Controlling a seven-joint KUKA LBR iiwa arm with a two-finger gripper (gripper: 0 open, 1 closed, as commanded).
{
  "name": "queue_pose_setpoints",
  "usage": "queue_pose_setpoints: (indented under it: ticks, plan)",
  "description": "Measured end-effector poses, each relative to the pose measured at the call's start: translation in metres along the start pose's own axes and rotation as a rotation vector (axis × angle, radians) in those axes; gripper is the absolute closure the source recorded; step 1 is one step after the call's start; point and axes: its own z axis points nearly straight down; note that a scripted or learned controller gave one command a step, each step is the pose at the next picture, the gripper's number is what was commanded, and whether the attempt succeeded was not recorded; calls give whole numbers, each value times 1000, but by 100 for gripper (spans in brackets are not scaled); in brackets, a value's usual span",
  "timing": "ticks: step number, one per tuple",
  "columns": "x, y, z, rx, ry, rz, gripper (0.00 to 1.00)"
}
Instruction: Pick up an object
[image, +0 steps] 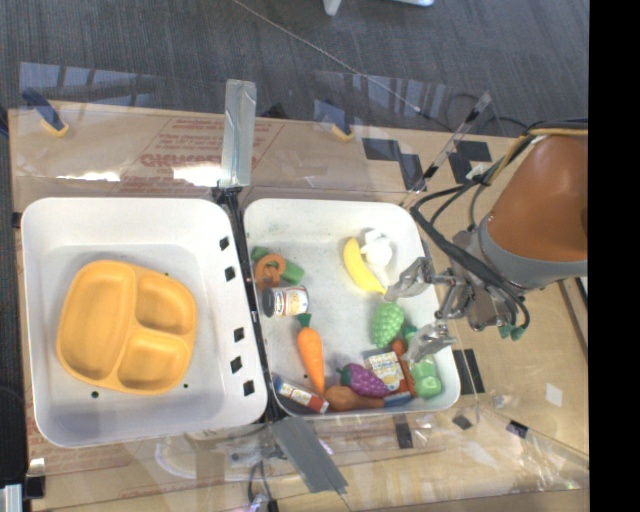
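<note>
My gripper hangs over the right side of the right bin, open, with one finger near the banana and the other lower down. Nothing sits between them. A green bumpy fruit lies just left of the gripper. A yellow banana and a white object lie above it. An orange carrot, a small can, purple grapes and a green pepper lie in the same bin.
The left bin holds a yellow divided plate. An orange-and-green toy sits near the divider. A red-capped marker and a small box lie at the right bin's front. Cables run behind the arm.
</note>
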Motion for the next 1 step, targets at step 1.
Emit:
queue_pose_setpoints:
  ticks: [1]
  plan:
    - [-28, -26, 121, -5, 9, -106, 0]
